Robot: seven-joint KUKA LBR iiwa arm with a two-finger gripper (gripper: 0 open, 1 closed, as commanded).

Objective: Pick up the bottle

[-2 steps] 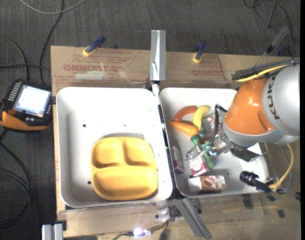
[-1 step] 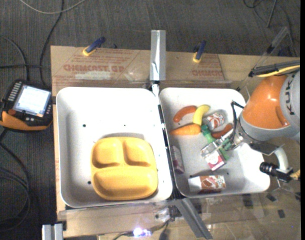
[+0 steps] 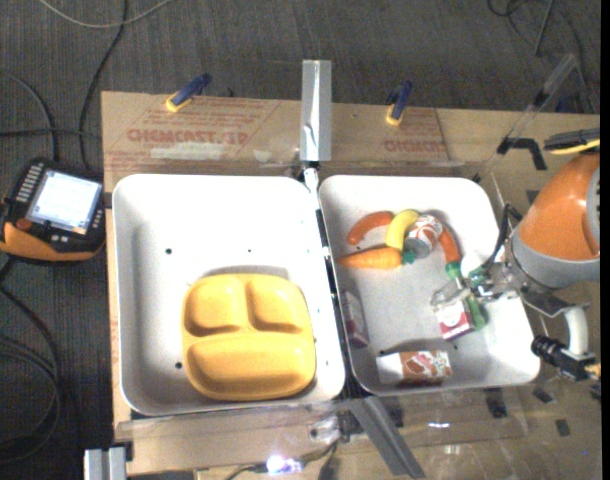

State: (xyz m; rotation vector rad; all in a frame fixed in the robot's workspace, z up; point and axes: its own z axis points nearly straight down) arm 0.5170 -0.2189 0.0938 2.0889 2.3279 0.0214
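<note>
The bottle (image 3: 423, 236) is small, grey and red with a green cap. It lies on its side at the back of the right bin (image 3: 405, 308), touching a yellow banana (image 3: 400, 226). My gripper (image 3: 472, 286) hangs low near the bin's right wall, in front and to the right of the bottle and apart from it. It is just above a small red and white carton with a green edge (image 3: 457, 318). The grey and orange arm (image 3: 560, 223) reaches in from the right.
Around the bottle lie an orange carrot (image 3: 373, 259), a red sausage (image 3: 368, 226) and a small orange-red piece (image 3: 451, 247). A flat packet (image 3: 420, 366) lies at the bin's front. The left bin (image 3: 145, 228) holds a yellow divided tray (image 3: 249, 335).
</note>
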